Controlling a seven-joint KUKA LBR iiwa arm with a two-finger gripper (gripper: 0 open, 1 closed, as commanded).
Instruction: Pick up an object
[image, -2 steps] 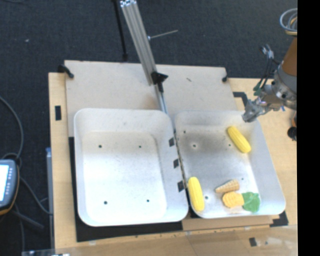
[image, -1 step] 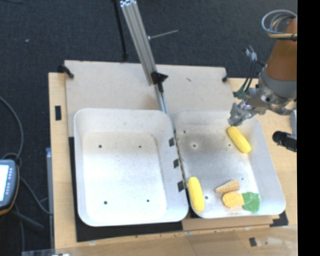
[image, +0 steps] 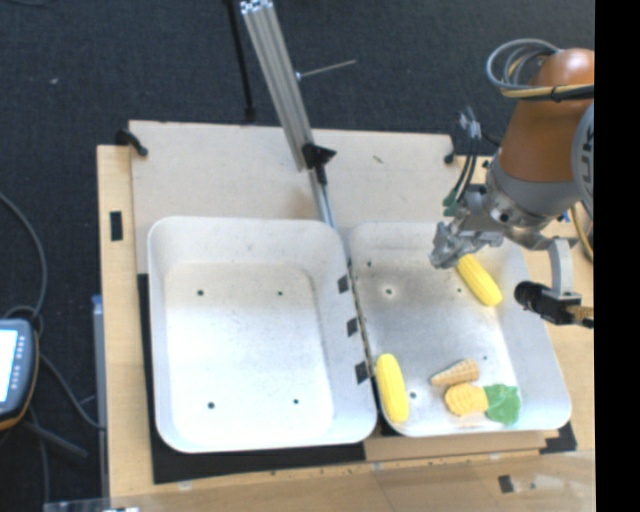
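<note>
My gripper (image: 447, 250) hangs over the far part of the right bin (image: 430, 320). A yellow corn cob (image: 479, 279) lies slanted just to its right, its upper end touching or tucked under the gripper body. Another yellow corn cob (image: 391, 387) rests against the right bin's left wall near the front. A small tan corn piece (image: 454, 374) and an orange-yellow corn piece (image: 465, 400) with a green leaf (image: 503, 404) sit in the front right corner.
The left bin (image: 250, 330) stands beside the right one. A slanted aluminium pole (image: 285, 90) rises from the bench behind the bins. The bench edge runs close along the bins' front.
</note>
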